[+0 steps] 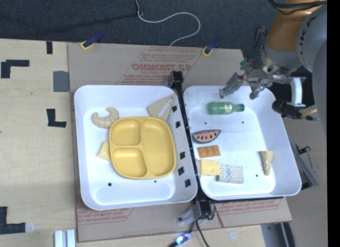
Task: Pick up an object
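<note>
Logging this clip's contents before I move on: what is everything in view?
Bins: 2, white, side by side on the bench.
Divided plate: 1, yellow, left bin.
Croissant toy: 1, tan, left bin, beside the plate.
Green bottle: 1, lying in right bin.
Watermelon slice: 1, red, right bin.
Waffle: 1, orange, right bin.
Cone: 1, tan, right bin.
Cable: 1, white, beyond the bins.
Gripper: 1, grey, open above the bottle.

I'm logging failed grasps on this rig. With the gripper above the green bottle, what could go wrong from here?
1. The green bottle lies on its side, so it may roll away when the gripper closes.
2. It sits near the right bin's far wall, so a finger might strike the rim.
</note>
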Motion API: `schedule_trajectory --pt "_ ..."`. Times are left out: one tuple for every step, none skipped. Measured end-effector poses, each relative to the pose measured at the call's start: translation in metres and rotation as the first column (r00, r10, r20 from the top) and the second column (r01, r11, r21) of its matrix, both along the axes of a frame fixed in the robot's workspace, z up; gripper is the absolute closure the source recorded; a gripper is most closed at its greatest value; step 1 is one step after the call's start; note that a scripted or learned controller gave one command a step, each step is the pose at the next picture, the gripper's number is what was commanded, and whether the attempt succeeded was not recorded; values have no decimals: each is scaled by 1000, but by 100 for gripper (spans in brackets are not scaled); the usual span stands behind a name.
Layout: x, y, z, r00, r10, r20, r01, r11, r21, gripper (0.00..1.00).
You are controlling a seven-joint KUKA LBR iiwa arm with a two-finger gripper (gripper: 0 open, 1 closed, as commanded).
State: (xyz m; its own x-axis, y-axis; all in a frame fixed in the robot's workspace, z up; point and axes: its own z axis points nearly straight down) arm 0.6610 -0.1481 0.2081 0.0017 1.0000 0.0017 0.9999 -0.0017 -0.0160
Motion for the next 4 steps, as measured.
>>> schedule_trajectory --pt "3 0 10 1000 3 14 -3 1000 -2 0" --pt "1 4 -34 1000 5 10 -4 1000 -2 0" --pt "9 5 -95 1000 5 10 -5 1000 -3 0" --pt "8 4 -121 1000 2 7 -2 1000 -3 0"
